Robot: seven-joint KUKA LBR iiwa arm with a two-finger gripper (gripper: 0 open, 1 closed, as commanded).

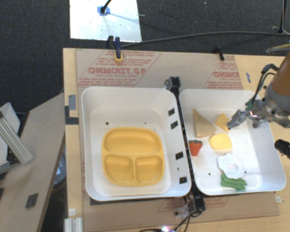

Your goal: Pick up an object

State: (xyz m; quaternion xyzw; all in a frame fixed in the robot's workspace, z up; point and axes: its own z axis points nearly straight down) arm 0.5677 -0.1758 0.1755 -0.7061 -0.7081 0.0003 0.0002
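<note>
Fingers (237, 119) of mine, openness unclear, hover over five food pieces in the right bin (275, 153); one yellow tray (133, 155) fills the left bin (92, 129).

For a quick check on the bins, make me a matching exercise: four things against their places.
Things:
1. yellow tray
2. strawberry
3. green toy
4. gripper

Places:
A. near the front edge of the right bin
B. above the right bin's far right part
C. in the left bin
D. right bin, close to the divider between the bins

Pairs: 1-C, 2-D, 3-A, 4-B
</note>
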